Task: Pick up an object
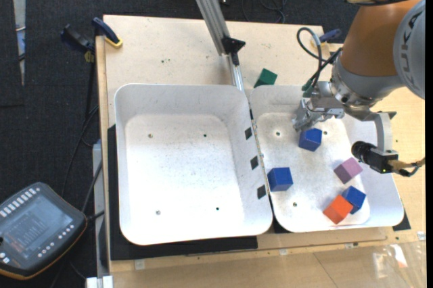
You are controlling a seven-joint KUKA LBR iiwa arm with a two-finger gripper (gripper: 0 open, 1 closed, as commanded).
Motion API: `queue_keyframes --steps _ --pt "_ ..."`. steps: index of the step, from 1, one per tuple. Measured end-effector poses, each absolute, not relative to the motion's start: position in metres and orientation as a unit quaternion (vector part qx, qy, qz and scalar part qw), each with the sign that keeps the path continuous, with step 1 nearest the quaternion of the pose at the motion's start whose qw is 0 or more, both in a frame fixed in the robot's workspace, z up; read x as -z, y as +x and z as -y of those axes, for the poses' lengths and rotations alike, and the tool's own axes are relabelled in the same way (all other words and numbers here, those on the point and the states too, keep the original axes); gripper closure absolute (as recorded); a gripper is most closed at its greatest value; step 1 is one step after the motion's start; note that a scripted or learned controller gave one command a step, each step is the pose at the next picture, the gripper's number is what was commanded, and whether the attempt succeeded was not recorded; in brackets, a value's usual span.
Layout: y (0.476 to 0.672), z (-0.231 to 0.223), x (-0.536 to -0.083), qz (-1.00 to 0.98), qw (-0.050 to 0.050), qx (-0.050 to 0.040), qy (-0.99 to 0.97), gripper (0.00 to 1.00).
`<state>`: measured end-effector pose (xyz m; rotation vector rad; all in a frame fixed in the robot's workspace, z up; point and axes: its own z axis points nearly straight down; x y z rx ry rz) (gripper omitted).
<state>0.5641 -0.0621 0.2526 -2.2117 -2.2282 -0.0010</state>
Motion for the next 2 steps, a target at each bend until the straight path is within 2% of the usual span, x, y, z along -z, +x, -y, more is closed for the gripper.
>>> queue_keyframes --steps 1,2 --pt "0.577 0.012 -0.241 0.710 0.000 0.0001 -0.704 1.00" --pt "0.577 -0.041 -0.228 0.710 0.001 -0.0004 -0.705 1.00"
